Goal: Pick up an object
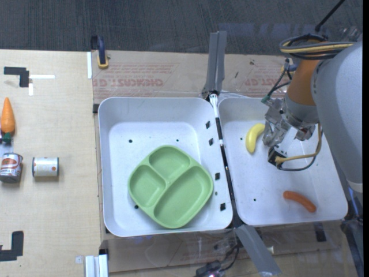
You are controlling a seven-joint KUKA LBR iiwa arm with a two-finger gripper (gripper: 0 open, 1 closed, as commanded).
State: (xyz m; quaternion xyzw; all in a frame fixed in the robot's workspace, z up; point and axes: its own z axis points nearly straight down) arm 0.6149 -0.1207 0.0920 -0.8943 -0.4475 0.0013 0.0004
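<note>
A yellow banana (253,138) lies in the right bin (259,206), near its upper left. An orange sausage-like piece (299,201) lies near that bin's lower right corner. My gripper (273,142) hangs over the right bin just right of the banana, close beside it. The banana is not between the fingers as far as the view shows. The grey arm with its orange band (302,85) comes in from the upper right.
The left bin (115,126) holds a green divided plate (170,186). On the bench at far left stand a toy carrot (7,117) and two small cans (45,168). A divider (218,137) separates the bins. A black cable loops under the gripper.
</note>
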